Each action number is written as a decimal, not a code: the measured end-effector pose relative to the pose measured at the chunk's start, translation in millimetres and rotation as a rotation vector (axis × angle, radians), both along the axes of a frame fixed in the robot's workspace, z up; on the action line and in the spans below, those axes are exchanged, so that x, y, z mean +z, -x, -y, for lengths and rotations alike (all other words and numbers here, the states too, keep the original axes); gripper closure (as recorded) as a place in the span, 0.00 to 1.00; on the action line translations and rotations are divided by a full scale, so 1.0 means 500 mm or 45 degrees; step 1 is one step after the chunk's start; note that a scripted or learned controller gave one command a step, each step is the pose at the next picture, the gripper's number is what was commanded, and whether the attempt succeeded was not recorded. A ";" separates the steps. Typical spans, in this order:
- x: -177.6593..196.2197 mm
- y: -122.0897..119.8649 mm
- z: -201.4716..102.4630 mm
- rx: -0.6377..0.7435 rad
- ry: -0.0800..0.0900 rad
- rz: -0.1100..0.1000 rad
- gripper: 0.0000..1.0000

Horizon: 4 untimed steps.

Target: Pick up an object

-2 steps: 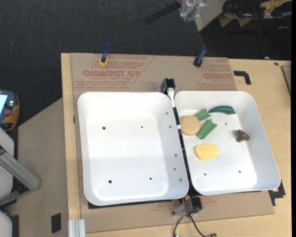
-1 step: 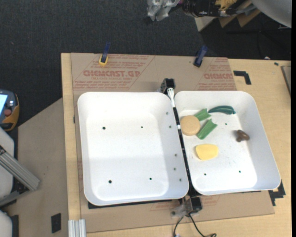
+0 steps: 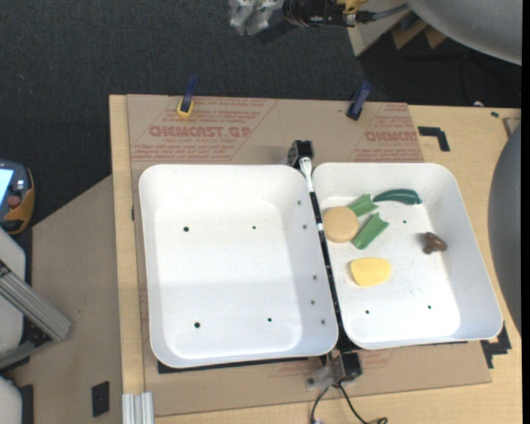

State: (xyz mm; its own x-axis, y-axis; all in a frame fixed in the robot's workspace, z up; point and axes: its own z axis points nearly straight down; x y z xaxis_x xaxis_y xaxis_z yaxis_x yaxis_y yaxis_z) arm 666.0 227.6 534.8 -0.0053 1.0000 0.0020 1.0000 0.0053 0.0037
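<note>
- Bench (image 3: 248, 124): brown board printed with red lettering, carrying two shallow white bins side by side; a yellow-and-blue clamp (image 3: 187, 101) and a blue clamp (image 3: 358, 100) sit at its far edge.
- Left bin (image 3: 166, 331): white, with small dark dots on its floor.
- Right bin (image 3: 464, 315): white, touching the left bin along a shared middle edge; it holds all the loose items listed below, grouped in its far half.
- Round tan piece (image 3: 339, 224): disc-like, near the shared edge, touching the green pieces beside it.
- Light green piece (image 3: 370, 231): elongated, lying at a slant just right of the tan disc.
- Second light green piece (image 3: 361, 204): smaller, just beyond the disc.
- Dark green curved piece (image 3: 397, 196): pod-like, near the far wall, right of the smaller green piece.
- Yellow piece (image 3: 369, 271): rounded wedge, nearer the camera than the disc, apart from it.
- Small brown item (image 3: 433, 243): towards the right wall, well apart from the rest; kind cannot be told.
- Gripper (image 3: 248, 15): seen at the top edge, beyond the bench and well away from both bins; blurred, so its opening cannot be told.
- Arm (image 3: 472, 25): grey body at the upper right corner.
</note>
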 end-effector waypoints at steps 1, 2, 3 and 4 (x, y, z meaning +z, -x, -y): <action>-0.162 0.141 0.006 -0.004 0.006 -0.019 1.00; -0.423 0.008 0.009 -0.010 0.008 -0.019 1.00; -0.386 0.114 0.113 -0.012 0.004 -0.012 1.00; -0.411 0.146 0.068 -0.004 0.002 -0.011 1.00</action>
